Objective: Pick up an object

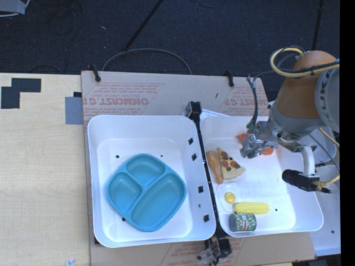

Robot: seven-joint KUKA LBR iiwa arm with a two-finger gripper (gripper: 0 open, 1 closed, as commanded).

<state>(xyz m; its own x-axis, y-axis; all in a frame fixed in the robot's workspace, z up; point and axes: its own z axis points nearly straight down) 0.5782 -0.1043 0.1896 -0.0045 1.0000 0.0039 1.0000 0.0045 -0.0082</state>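
Observation:
My gripper (251,147) hangs over the upper middle of the right bin (302,218), reaching in from the right. A small red-orange thing (243,137) peeks out at its left side, and another bit of it (268,151) shows on its right; whether it is gripped I cannot see. A pizza slice (231,165) lies just below and left of the gripper, with a hot dog bun (214,167) beside it. Lower down lie a small yellow piece (229,197), a corn cob (251,208) and a green can (243,222).
The left bin (102,132) holds a blue divided plate (146,191). A black divider (201,170) separates the two bins. The bins sit on cardboard (138,96); a pale wooden bench top (39,176) lies to the left.

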